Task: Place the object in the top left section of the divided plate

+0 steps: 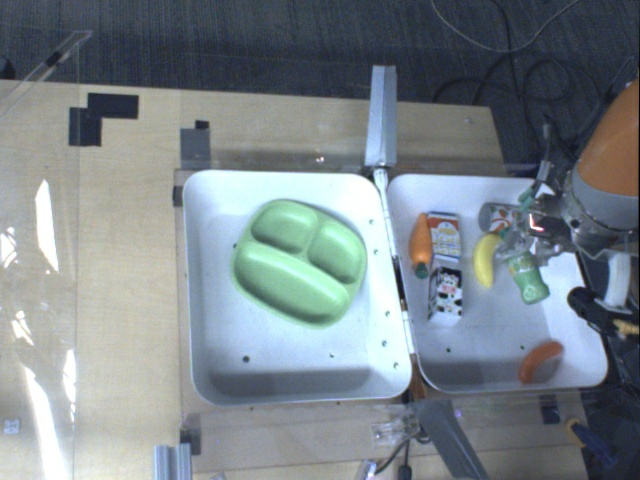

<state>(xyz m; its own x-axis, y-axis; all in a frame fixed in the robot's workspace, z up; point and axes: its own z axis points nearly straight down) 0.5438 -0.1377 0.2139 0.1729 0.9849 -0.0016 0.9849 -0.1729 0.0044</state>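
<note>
Plate [298, 262], green and divided, lies tilted in the left bin [215, 368], its top left section up toward the frame's upper middle. Nearest the bottom edge of the right bin [470, 373] is an orange piece [541, 360]; farther up lie a small carton [446, 294], a carrot [421, 245], a banana [485, 261] and a green bottle [529, 278]. The jaws [530, 230] hover at the bottle's upper end, and I cannot tell how far apart they stand or whether they hold anything. A good grasp probably means centring on one object, clear of the banana, before lifting.
</note>
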